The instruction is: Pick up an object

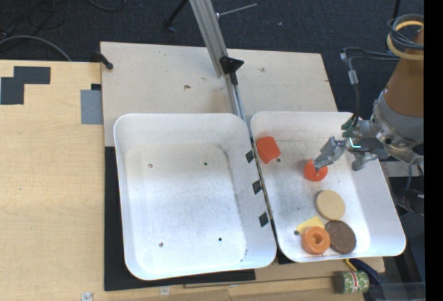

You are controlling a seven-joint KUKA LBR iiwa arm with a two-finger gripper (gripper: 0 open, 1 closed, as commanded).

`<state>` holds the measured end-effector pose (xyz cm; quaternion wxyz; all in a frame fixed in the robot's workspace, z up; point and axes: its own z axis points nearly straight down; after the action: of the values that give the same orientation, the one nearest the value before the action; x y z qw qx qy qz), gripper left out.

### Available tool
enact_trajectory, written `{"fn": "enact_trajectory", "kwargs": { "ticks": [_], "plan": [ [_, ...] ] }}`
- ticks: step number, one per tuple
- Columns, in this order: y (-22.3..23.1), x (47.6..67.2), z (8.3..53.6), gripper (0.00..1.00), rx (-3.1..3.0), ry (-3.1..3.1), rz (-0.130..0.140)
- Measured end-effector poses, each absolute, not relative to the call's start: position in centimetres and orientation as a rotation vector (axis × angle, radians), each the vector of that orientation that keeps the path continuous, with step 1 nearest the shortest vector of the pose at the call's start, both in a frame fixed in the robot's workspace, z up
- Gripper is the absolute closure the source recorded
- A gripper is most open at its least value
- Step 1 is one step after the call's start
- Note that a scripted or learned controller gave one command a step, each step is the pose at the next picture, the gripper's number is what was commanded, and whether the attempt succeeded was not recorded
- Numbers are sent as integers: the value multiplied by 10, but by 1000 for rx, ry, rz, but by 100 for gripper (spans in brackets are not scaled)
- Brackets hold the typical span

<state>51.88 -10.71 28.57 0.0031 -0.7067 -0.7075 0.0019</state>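
In the right bin (pixel 387 220), nearest the camera, an orange ring (pixel 315 241) lies touching a brown disc (pixel 340 236), with a tan disc (pixel 331 205) just behind them. Farther back, the gripper (pixel 322 163) sits right above a small red object (pixel 315 170); whether it pinches it, I cannot tell. An orange block (pixel 267 149) lies near the bin's left wall.

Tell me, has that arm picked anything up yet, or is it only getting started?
Nothing looks lifted yet. The gripper is low in the right bin, right at a small red object that seems to rest on the bin floor. The orange block, tan disc, brown disc and orange ring lie untouched. Grasping and lifting are left.
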Motion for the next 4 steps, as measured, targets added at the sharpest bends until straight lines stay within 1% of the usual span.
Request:
{"fn": "enact_trajectory", "kwargs": {
  "ticks": [1, 2, 3, 4],
  "plan": [
    [-109, 519, 288, 0, -2222, -2218, 2],
    [-104, 520, 243, 0, -2217, -2216, 7],
    [-101, 527, 195, 0, -2218, -2215, 7],
    [-104, 517, 146, 0, -2216, -2215, 8]
  ]
}}
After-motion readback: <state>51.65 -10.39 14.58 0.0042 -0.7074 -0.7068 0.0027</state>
